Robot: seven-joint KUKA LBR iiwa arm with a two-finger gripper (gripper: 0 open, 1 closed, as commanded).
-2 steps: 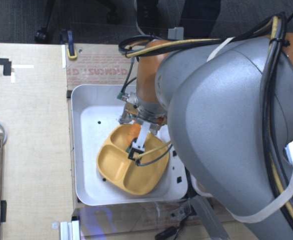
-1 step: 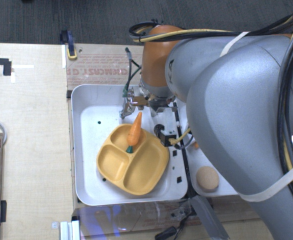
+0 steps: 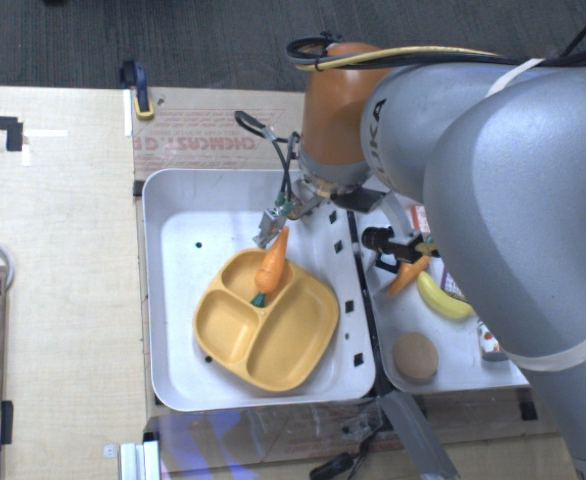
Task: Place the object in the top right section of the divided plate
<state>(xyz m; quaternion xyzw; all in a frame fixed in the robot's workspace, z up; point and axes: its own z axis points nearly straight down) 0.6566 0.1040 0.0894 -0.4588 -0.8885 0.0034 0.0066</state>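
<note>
Camera view: left bin (image 3: 173,368) holds the plate (image 3: 273,343); carrot (image 3: 272,264) sits tilted over its upper section, top end at the gripper (image 3: 272,224). I judge placement near done, release and retreat left. Can't tell if the jaws are clamped or apart.

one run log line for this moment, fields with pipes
gripper above carrot | carrot on divided plate upper section | plate in left bin
</note>
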